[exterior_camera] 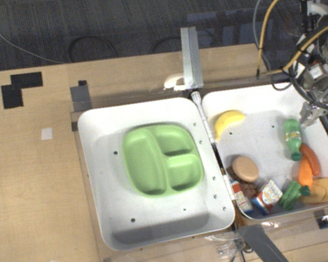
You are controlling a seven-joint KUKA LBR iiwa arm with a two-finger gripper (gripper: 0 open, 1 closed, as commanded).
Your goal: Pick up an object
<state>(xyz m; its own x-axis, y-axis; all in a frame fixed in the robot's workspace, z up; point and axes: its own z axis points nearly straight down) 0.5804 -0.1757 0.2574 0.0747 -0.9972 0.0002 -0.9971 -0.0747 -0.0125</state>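
Several toys crowd the right bin (pixel 262 122); our gripper (pixel 312 114), whose state we cannot tell, risks nudging the green bottle (pixel 293 138) aside.

From where I'm driving this, the counter (pixel 32 199) carries two bins side by side, and the left bin (pixel 115 229) has just a divided tray (pixel 161 159) sitting in its middle. The right bin (pixel 263 126) is way more crowded: a banana (pixel 228 121) up in its far-left corner, a burger (pixel 245 169) near the left wall with a small carton (pixel 270 192) just in front of it, and a bottle (pixel 293 138), carrot (pixel 307 165) and cheese wedge (pixel 323 189) lined up along the right side. My end effector (pixel 312 114) sits above the bin's far-right corner, just behind the bottle.
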